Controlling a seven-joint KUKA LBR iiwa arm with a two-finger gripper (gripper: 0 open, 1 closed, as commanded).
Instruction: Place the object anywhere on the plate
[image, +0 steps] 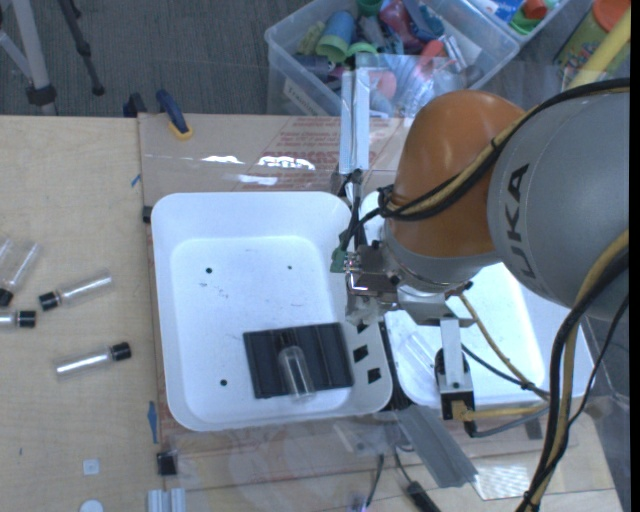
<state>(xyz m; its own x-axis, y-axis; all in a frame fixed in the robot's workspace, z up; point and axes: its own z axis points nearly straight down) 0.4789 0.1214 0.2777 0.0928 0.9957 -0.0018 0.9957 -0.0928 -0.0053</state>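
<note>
Now | clear vial (293, 370) lies on black plate (298, 361) near left bin's (190, 235) front rim | end effector (366, 318) over bins' shared edge, grip state hidden | bin's back half open

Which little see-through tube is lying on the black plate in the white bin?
The clear tube on the black plate in the left bin. The other tubes, like the black-capped ones, lie out on the wooden bench.
</note>
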